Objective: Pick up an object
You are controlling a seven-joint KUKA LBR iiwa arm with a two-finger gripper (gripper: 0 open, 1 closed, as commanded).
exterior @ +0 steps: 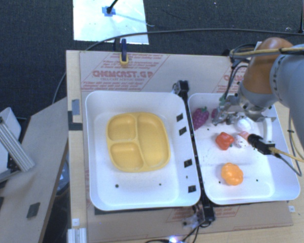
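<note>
We see three toy foods as candidates for picking, all in the right bin point(276, 185). A dark red fruit point(201, 117), perhaps a strawberry, lies at the far left of that bin close to the divider. A red-orange pepper point(224, 140) sits near the bin's middle, and an orange pepper point(232, 173) lies nearer the front, apart from the other two. The pincer point(224, 114) is low over the bin's far part, just beside the dark red fruit and a little beyond the red-orange pepper. We cannot tell whether it is wide or narrow, and we see nothing held in it. The arm point(294, 80) reaches in from the right and bends down over the bin's far right corner, its orange band point(261, 70) showing above the wrist. The left bin point(102, 186) holds a yellow divided plate point(138, 140) with three compartments, lying flat near its middle. Small black tabs point(188, 163) line the edge where the two bins meet. Both bins rest on a pale sheet with red lettering point(142, 74), spread over the bench point(74, 85).
</note>
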